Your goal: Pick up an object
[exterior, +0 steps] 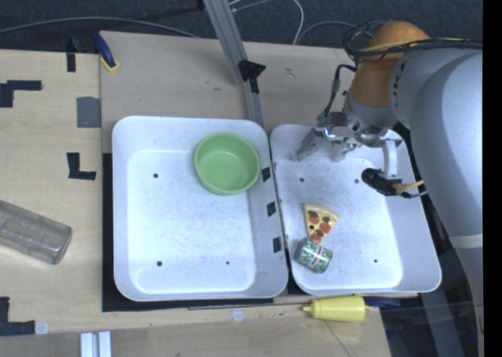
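Camera view is showing us the gripper (323,143) hanging over the far end of the right bin (408,269), near the wall that it shares with the left bin (133,269). We are seeing its two fingers splayed well apart with nothing between them, so we are judging the pick as not yet begun: this is the approach step.

Moving outward, we are finding a pizza slice toy (319,223) lying flat on the bin floor near the middle, well apart from the gripper. Its long axis is running from the crust at the upper right to a tip that is pointing toward the lower left. Just beside that tip a small green can (314,256) is lying tilted. A green bowl (227,163) is sitting upright in the left bin, and a yellow bottle (337,309) is lying on the bench just beside the right bin's near rim.

We are judging that the next move calls for travelling toward the near side, descending, and closing across the slice's narrower width.
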